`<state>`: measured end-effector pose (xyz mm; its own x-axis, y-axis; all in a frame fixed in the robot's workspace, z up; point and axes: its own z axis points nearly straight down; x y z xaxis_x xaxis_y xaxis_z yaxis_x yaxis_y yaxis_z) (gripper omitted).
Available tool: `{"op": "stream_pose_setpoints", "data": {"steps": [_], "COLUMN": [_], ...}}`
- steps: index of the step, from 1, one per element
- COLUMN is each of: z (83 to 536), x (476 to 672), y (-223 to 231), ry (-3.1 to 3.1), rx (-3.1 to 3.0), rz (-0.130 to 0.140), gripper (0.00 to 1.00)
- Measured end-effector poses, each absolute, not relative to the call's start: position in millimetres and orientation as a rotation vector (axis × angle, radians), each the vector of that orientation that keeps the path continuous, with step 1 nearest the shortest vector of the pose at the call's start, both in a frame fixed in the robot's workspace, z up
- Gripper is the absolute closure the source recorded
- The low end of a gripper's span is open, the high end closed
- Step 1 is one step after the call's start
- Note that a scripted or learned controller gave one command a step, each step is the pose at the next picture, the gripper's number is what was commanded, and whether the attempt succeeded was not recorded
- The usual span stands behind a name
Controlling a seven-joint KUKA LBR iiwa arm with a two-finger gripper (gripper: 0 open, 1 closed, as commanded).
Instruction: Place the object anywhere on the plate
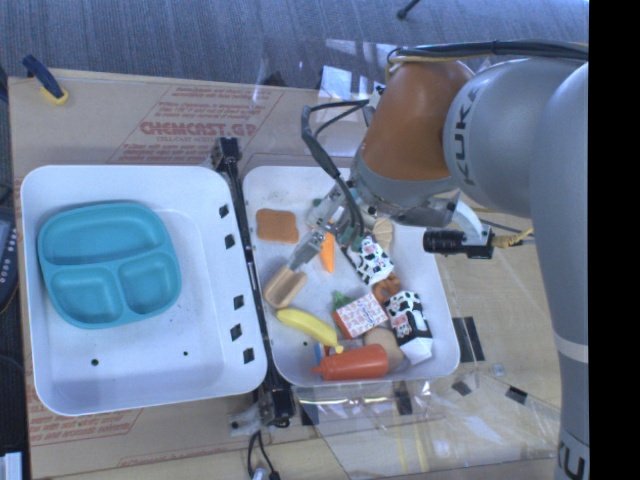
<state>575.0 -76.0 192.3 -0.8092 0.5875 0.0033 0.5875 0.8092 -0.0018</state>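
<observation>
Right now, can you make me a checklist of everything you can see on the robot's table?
Surface: bench bearing two white bins side by side.
Job's things: blue plate with three compartments, in left bin.
Clutter: right bin holds a banana, toast slice, carrot, red pepper, cow-print cartons and more toy food.
Grippers: gripper low over the right bin, near the carrot; hold cannot be judged.
Cables: black cables looping by the wrist.
Surroundings: grey floor behind the bench.
</observation>
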Motion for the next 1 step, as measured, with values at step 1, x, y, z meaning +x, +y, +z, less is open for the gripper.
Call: {"op": "stream_pose_setpoints", "data": {"steps": [1], "z": [192.3], "x": [575.0], "y": [-76.0], "ry": [-2.985], "rx": [-0.969], "rz": [0.001], "gripper": [0.0]}}
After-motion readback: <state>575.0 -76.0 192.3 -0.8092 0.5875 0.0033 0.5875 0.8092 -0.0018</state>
